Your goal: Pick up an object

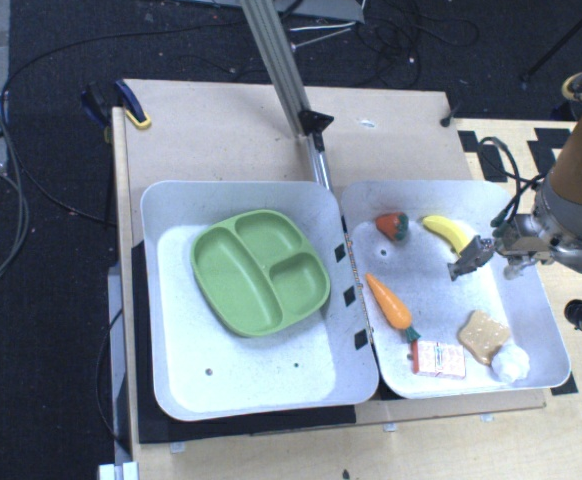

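Over the right bin [546,318], near its far right side, your end effector [468,260] hangs with its dark fingertips pointing left into the tray, and I can't tell from this angle whether those tips are spread or pressed together. Nothing shows between them, so call it empty-handed for now.

Here's the relation that matters: the banana [449,232] lies just up and to the left of the tips, very close, nearly touching in this slanted view. Its long axis runs on a diagonal, from upper left down to lower right, with the lower end aimed almost straight at your end effector. That's your nearest candidate by a wide margin.

Look at the rest of the field. The strawberry [393,226] sits further left along the same far edge. The carrot [391,304] lies down and left, mid-bin, long axis also diagonal, green end toward the near side. The bread slice [483,336] rests below the tips toward the near right corner, with a white ball [511,364] beside it and a small red-and-white box [439,359] to its left.

The green divided plate [261,270] sits well apart in the left bin [171,368].

My read: you want a short shift up and left, wrist turned across the banana's diagonal.
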`<state>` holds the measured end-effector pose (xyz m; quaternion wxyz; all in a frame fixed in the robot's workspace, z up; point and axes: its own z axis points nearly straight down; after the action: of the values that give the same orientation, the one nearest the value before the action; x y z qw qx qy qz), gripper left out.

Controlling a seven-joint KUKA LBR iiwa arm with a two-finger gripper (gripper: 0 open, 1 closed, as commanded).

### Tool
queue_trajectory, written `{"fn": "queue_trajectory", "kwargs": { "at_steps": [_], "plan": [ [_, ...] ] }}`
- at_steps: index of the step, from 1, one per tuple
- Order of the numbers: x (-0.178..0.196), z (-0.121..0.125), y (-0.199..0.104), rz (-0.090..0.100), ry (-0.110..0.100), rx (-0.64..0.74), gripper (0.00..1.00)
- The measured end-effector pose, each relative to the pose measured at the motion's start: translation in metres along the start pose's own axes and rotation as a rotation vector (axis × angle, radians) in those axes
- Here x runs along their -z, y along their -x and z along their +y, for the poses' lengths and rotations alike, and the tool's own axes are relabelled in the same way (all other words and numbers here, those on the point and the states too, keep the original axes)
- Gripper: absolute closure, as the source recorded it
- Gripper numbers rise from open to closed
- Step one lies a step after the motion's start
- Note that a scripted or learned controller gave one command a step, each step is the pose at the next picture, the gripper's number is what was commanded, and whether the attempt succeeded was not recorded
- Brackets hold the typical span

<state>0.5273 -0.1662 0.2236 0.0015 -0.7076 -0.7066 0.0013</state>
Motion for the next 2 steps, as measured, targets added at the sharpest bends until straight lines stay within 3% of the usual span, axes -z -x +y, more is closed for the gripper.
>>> {"fn": "queue_trajectory", "kwargs": {
  "at_steps": [2],
  "plan": [
    [-0.127, 0.002, -0.009, 0.001, -0.002, 0.001, 0.0]
  ]
}}
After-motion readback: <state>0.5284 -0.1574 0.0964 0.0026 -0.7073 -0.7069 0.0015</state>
